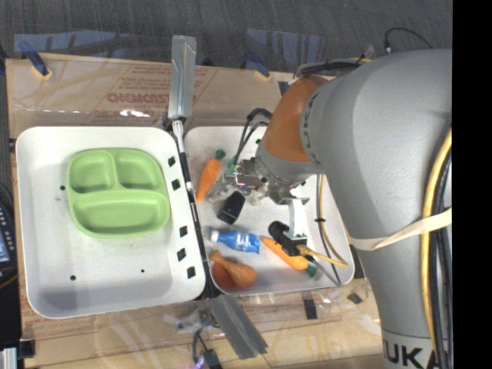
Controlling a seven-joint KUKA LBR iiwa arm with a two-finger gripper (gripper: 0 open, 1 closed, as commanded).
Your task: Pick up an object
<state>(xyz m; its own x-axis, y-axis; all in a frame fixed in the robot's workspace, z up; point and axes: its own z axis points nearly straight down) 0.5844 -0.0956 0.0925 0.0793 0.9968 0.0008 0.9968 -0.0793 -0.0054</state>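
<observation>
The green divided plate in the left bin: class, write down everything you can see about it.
The green divided plate is a pale lime tray with rounded corners, looking like matte plastic. Raised ridges split it into three compartments: two smaller ones along the far side and one wide one along the near side. All three look bare. It lies flat, right way up, slightly turned, on the floor of the left bin, toward the far half. Nothing rests on it; the gripper is over in the right bin.

Fixed overhead camera, slanted down, both bins (31, 206)
</observation>
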